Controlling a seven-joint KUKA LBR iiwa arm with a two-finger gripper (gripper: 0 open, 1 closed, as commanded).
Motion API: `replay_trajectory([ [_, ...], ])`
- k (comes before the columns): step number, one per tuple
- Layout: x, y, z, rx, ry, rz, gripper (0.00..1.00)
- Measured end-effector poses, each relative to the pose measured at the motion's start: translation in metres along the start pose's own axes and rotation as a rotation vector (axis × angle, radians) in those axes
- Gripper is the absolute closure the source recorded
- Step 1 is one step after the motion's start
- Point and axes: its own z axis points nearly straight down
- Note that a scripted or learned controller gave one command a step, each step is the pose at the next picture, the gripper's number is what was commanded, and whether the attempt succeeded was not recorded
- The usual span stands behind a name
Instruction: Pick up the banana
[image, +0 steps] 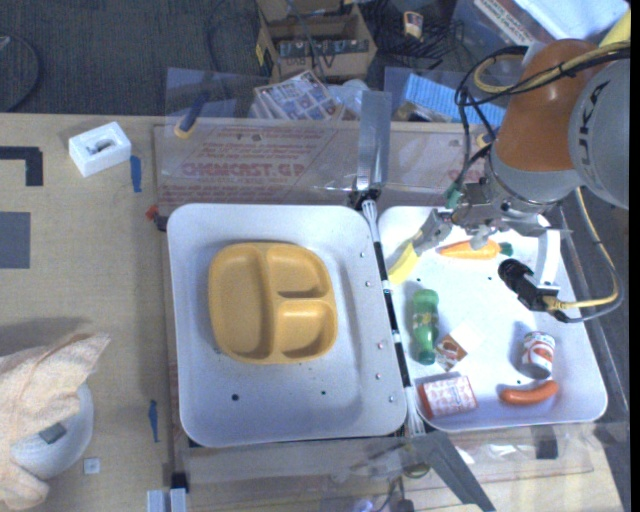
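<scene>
Banana (403, 259) in the right bin (585, 400), just right of the middle wall (378, 290) between the two bins, toward the far end of that wall. Lies flat, with one end pointing at the wall and the other end pointing up and away from it. Only partly seen, with the far end tucked under the gripper (437, 228).

Looks light and easy to lift. Soft inside, so a hard squeeze could squash it. Smooth, curved skin, so could slip or roll out of a poor grip. Best to grab across the thick middle, not at the thin tips. Not much room on the wall side, so likely a tight fit there.

Gripper hanging just right of the middle wall, right over the far end of the banana. Can't tell if open or closed, and can't see the banana held yet.

More things in the right bin, all right of the middle wall: an orange carrot (468, 250) a little past the banana, a green bottle (425, 325) near the wall, a red can (447, 396) at the near end, a red sausage (527, 393) far off by the near corner.

Left bin (200, 400) on the other side of the middle wall, with a yellow plate (271, 300) in it, split into parts
</scene>
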Motion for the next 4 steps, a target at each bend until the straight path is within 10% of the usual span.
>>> replay_trajectory([
  [1,-0.030,0.009,0.106,0.005,0.001,0.090,0.00],
  [2,-0.043,0.037,0.116,0.035,0.008,-0.229,0.00],
  [3,-0.045,0.042,0.103,0.014,-0.003,-0.231,1.00],
  [4,0.019,0.051,0.017,-0.001,0.000,0.069,1.00],
])
